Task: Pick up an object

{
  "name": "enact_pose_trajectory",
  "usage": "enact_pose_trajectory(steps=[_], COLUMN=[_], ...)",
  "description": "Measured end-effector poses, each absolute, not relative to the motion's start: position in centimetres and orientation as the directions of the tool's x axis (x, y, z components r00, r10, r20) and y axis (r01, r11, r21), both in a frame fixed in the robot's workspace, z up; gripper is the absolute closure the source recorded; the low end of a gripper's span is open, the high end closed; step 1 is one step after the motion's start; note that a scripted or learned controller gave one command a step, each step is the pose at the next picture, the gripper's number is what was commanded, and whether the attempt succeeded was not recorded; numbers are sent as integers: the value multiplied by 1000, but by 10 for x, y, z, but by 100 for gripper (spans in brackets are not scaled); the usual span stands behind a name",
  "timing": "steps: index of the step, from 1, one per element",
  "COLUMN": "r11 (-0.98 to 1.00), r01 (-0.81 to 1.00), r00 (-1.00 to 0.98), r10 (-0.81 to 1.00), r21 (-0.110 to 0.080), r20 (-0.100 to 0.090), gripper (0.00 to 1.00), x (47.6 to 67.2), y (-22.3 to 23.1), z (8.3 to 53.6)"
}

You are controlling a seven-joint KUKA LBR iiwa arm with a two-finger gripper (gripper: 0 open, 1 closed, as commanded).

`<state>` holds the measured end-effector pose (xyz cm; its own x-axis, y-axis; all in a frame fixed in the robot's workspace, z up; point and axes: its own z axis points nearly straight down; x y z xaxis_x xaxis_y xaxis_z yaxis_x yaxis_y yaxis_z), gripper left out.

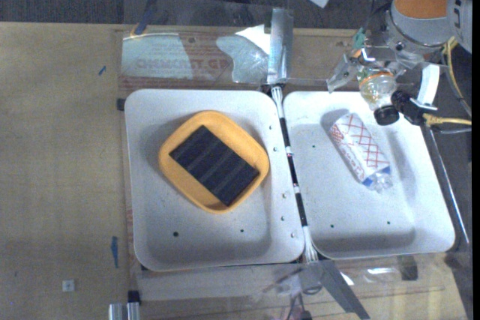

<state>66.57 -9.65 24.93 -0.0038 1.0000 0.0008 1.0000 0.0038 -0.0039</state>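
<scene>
**Two bins on a wooden tabletop**

Wooden tabletop (pixel 60 161) carries two white bins. We see a yellow solar lamp (pixel 214 160) in the left bin (pixel 150 236) and a wrapped packet (pixel 362 148) in the right bin (pixel 420 228). We cannot tell the hand's (pixel 373 82) finger state above the right bin's far edge.

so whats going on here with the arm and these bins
A KUKA arm reaches in from the right, its gripper hovering over the top edge of the right bin. It appears to be about to try a pick. Just below it in that bin lies a plastic bottle with a red criss-cross label, on its side and apart from the gripper. The left bin holds an orange tray with a dark ribbed insert, untouched.
</scene>
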Motion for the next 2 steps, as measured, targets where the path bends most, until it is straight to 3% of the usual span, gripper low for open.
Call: enact_pose_trajectory(steps=[1,2], r11=[109,218], r01=[994,976], r00=[-109,-217], r10=[994,976], r21=[24,21], r20=[-8,-9], gripper=[0,0], x=[648,623], y=[-107,-144], z=[141,102])
